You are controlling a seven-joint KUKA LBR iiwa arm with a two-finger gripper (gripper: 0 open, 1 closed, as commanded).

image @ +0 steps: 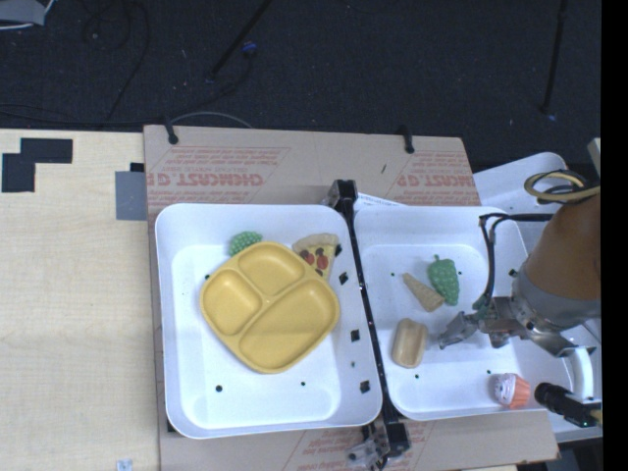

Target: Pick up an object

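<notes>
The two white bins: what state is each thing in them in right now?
Yellow divided plate: flat in the left bin, nothing in its compartments.
Green toy: half hidden behind the plate's far edge.
Pizza slice: lying flat beside the plate.
Green pepper: lying loose in the right bin.
Tan wedge: flat, beside the pepper.
Bread roll: lying untouched.
Gripper: low in the right bin, holding nothing.

2 bins (186, 263), 1 tray (270, 305), ~6 toys (409, 342)
</notes>
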